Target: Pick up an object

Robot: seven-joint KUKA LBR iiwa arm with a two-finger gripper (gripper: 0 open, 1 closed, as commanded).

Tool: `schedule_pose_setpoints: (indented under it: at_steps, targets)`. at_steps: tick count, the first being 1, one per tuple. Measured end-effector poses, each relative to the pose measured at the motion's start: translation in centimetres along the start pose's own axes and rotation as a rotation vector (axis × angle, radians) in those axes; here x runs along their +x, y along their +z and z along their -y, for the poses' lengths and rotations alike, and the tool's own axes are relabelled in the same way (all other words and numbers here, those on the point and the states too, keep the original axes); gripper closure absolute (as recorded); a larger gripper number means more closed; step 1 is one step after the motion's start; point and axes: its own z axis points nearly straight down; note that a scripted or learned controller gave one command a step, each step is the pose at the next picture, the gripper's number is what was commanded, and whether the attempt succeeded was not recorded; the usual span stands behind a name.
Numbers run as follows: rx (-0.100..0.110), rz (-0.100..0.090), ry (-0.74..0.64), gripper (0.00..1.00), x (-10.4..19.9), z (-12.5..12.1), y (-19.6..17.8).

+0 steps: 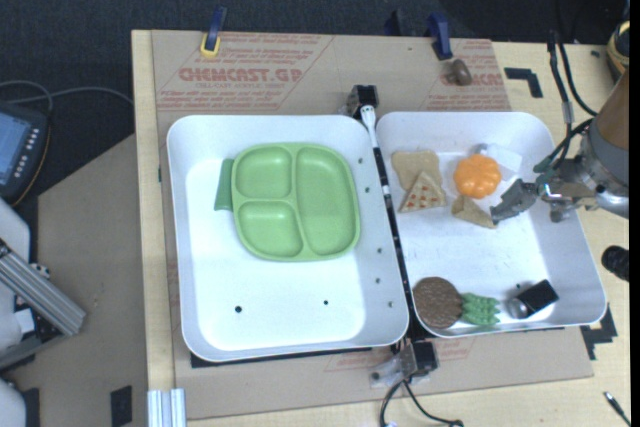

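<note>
Brown board (300, 65): lies under both bins; red print reads "CHEMCAST GP", repeated in part at the right.
Clamps: a yellow clamp (211, 37) and a blue clamp (438, 35) grip the board's far edge.
Left bin (200, 295): holds a green divided plate (296, 200).
Right bin (480, 265): orange fruit (477, 175), tan bread slice (414, 165), pizza wedge (424, 194), brown round cookie (436, 301), green toy (480, 311), black-and-silver piece (530, 300).
Gripper (508, 203): low over the right bin, just right of the orange fruit; jaw state cannot be told.
</note>
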Motion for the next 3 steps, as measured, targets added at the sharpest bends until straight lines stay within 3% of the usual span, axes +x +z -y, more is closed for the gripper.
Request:
schedule_pose_setpoints:
  at_steps: [2, 3]
  targets:
    - [-0.001, 0.000, 0.001, 0.00, -0.6, -0.7, 11.8]
    - [-0.002, 0.001, 0.000, 0.00, -0.5, -0.7, 13.3]
